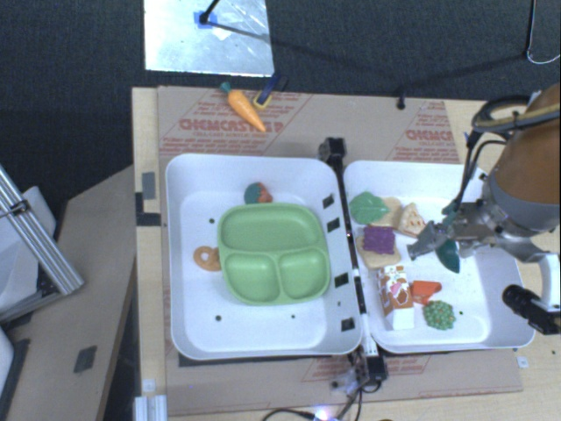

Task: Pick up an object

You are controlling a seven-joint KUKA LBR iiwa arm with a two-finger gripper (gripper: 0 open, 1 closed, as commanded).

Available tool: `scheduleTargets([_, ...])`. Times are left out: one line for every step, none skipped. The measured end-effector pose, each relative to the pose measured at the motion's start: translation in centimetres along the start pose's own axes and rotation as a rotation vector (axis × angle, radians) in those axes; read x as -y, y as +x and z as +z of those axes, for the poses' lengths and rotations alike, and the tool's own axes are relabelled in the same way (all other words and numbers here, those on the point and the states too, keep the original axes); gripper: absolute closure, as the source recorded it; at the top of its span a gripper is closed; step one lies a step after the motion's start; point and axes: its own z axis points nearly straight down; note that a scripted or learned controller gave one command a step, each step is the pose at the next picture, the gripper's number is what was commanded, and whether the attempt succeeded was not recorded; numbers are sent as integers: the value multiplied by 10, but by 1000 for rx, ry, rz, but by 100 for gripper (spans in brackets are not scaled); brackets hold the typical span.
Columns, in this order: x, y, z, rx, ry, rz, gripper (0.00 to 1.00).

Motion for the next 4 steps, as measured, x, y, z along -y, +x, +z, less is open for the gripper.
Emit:
scheduleTargets([-2, 0, -5, 1, -11, -2, 0])
scheduleTargets([-3, -5, 38, 1, -7, 0, 0])
scheduleTargets([-2, -15, 86, 1, -7, 0, 0])
scheduleTargets([-10, -6, 133, 1, -16, -1, 0])
